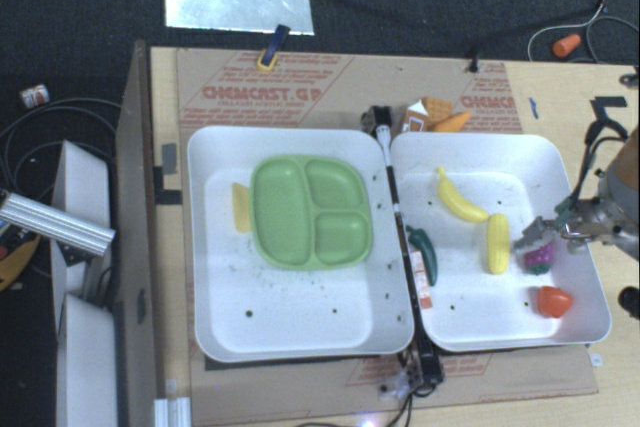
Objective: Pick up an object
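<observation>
At the near right corner of the right-hand bin [590,315] lies a small red piece [553,300], free and untouched, and just beyond it the gripper [541,240] sits low over a little purple object [540,258], which looks like the thing this try is after. The grey fingertips stand directly above and against the purple object, but from this slanted height I cannot tell whether they are spread, closed, or around it at all, so no grasp can be claimed. By my reading the reach is done, while the closing and the lift out of the bin are left. Just to the left of the purple object lies a short yellow piece [496,243], close enough that a finger could nudge it or catch it instead. The bin's right wall is also near on the arm's side, leaving little room. Farther left a dark green pepper-like piece [422,252] rests against the divider between the bins, and farther back a yellow banana [458,197] lies well clear of the gripper. In the left-hand bin [215,315] sits a green divided plate [310,212] with a flat yellow piece [241,207] beside it. Beyond the bins an orange piece [450,122] lies on the cardboard [300,90].
</observation>
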Robot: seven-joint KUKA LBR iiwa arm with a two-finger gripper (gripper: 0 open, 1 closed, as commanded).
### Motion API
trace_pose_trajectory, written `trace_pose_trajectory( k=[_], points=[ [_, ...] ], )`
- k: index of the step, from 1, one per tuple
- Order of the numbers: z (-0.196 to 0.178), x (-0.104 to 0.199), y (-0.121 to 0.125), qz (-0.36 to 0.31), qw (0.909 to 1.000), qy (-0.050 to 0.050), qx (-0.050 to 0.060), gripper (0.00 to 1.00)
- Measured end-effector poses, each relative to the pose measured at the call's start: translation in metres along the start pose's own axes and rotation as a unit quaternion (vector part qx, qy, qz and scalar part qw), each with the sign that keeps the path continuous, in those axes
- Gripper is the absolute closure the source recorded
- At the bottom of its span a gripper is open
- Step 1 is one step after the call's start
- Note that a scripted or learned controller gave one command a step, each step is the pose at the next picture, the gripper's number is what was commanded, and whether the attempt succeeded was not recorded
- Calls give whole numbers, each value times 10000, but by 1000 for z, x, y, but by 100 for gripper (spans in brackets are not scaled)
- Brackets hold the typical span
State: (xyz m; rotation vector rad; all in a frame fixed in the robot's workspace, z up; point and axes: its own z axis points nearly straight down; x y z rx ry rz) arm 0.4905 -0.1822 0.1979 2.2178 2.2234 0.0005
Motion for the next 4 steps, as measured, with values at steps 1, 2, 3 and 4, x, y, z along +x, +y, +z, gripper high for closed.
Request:
trace_pose_trajectory(
  k=[1,2,3,4],
  points=[
    [78,-25,59,-18,10000,-10,-9,0],
    [115,26,42,-24,10000,16,12,0],
    [103,23,43,-10,10000,2,-10,100],
    [7,146,135,-84,9999,22,-89,100]
  ],
)
